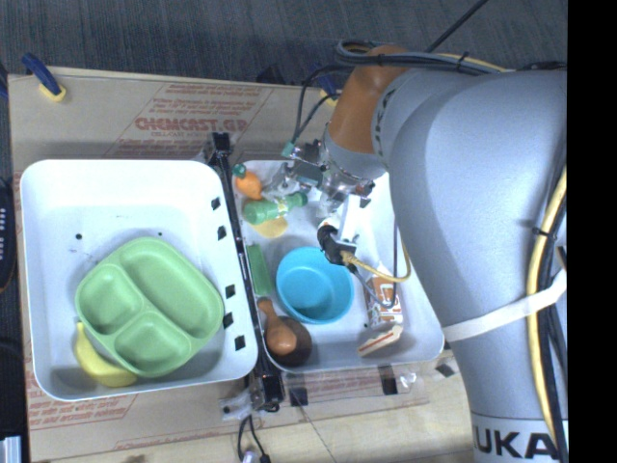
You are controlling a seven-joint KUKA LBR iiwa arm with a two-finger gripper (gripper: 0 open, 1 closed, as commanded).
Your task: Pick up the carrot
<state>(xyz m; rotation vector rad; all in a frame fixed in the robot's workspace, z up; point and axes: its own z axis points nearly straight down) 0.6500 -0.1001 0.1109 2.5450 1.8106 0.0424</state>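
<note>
The carrot is a small orange piece with a green tip, lying in the far left corner of the right bin, close to the divider. My gripper hangs low over the far end of that bin, just right of the carrot and above a green toy vegetable. The grey arm and its orange band cover the bin's right side. Nothing orange shows at the gripper's tip.
The right bin also holds a blue bowl, a brown round item, a green strip along the divider and a printed packet. In the left bin a green divided plate rests on a yellow item.
</note>
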